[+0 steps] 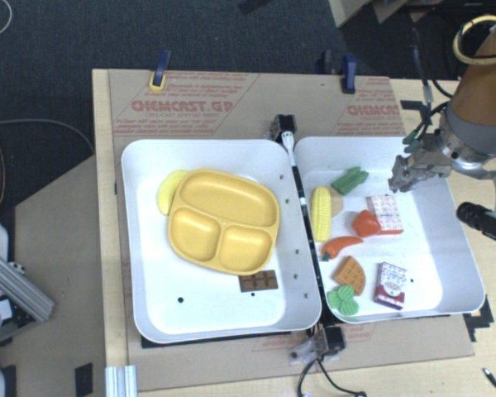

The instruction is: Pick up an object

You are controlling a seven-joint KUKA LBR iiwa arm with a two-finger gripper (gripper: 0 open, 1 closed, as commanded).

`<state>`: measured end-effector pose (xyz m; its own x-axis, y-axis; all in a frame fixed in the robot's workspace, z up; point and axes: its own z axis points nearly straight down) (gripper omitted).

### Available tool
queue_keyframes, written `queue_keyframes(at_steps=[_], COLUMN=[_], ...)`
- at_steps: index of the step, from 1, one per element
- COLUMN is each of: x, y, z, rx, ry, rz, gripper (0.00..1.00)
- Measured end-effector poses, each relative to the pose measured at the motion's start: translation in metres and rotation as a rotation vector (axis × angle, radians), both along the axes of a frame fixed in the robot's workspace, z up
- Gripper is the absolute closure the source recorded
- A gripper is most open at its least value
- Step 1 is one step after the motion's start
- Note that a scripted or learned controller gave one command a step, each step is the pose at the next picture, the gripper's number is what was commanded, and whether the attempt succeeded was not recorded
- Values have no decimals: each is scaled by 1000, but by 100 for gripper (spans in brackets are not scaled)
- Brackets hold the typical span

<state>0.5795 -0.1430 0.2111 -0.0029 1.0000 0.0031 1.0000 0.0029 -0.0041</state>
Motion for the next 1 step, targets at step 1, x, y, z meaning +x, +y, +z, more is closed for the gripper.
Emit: queue_keyframes(at_steps=[1], x=[-46], y=[40], z=[11], rx=[0], ry=[0], rz=[0], gripper=[100])
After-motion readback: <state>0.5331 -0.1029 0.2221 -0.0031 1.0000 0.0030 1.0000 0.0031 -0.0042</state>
